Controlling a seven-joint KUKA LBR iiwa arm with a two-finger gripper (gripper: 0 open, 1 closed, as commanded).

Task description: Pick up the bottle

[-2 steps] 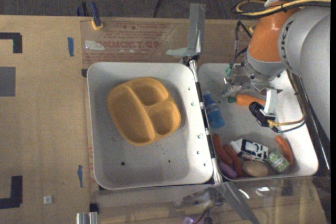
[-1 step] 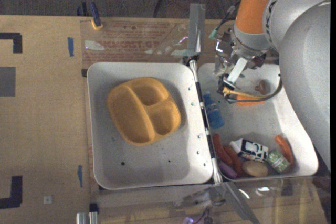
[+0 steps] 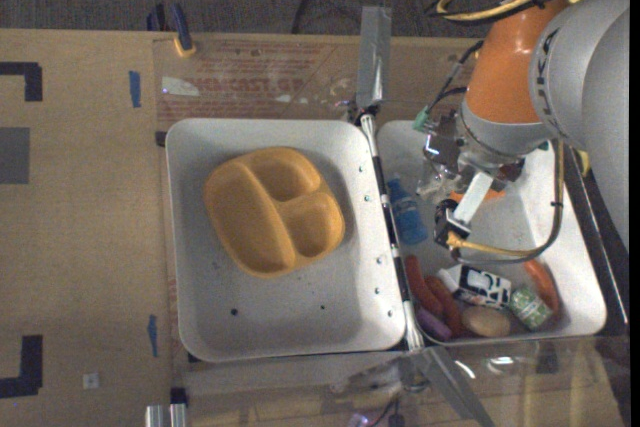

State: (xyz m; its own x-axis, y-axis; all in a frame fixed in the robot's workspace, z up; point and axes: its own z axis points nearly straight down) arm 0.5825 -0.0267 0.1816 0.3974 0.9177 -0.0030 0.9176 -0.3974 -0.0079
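While the arm (image 3: 560, 65) reaches in from the right over the right bin (image 3: 585, 315), its gripper (image 3: 448, 200) hangs above that bin's middle, and whether the fingers are spread or closed cannot be told from this view. The blue bottle (image 3: 406, 212) lies on its side against the right bin's left wall, just beside the gripper and apart from it. Along the bin's near edge sit red sausage-like pieces (image 3: 430, 293), a black-and-white carton (image 3: 483, 285), a tan round item (image 3: 487, 322) and a green can (image 3: 530, 308). The left bin (image 3: 200, 315) holds a yellow divided plate (image 3: 274, 210) on the brown surface (image 3: 80, 215).
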